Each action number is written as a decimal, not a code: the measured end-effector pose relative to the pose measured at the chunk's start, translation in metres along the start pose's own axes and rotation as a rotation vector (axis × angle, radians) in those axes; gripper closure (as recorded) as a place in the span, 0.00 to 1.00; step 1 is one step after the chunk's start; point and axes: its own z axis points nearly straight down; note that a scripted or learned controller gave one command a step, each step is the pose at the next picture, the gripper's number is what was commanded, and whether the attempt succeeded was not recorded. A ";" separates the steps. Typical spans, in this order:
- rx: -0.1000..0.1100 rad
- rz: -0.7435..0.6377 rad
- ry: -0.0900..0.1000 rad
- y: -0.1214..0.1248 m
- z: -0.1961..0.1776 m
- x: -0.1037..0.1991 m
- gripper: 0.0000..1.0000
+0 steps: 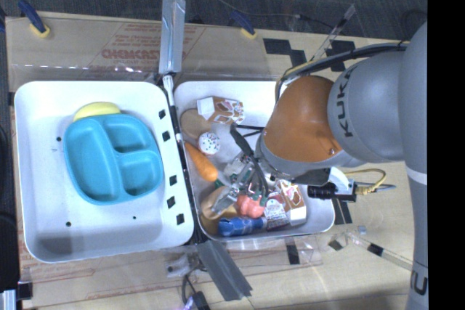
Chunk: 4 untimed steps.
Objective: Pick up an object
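Two shallow white bins sit side by side on the bench. The left bin (33, 156) holds a blue divided tray (112, 158), with a yellow object (96, 109) peeking out from behind its far edge. The right bin (190, 94) is crowded: a small printed carton (221, 109) near the far wall, a white round perforated piece (209, 143), an orange carrot-like piece (201, 162), a pink toy (251, 207), a blue object (238, 226) along the near wall, and a printed packet (285, 205) beside it.

The grey arm (378, 102) reaches in from the right, its orange band (301, 123) hanging over the right bin. The gripper (240, 181) points down into the clutter, just above the pink toy and beside the carrot-like piece. Whether its jaws are apart or together cannot be told, and nothing is visibly held.

A grey metal bar (172, 33) stands at the seam between the bins.
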 end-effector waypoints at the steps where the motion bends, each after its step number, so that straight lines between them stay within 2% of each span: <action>1: -0.001 -0.200 -0.006 0.030 -0.083 0.011 0.00; 2: 0.001 -0.296 0.001 0.073 -0.081 0.068 0.00; 3: 0.000 -0.550 -0.005 0.096 -0.114 0.041 0.00; 4: 0.000 -0.448 -0.003 0.116 -0.119 0.048 0.00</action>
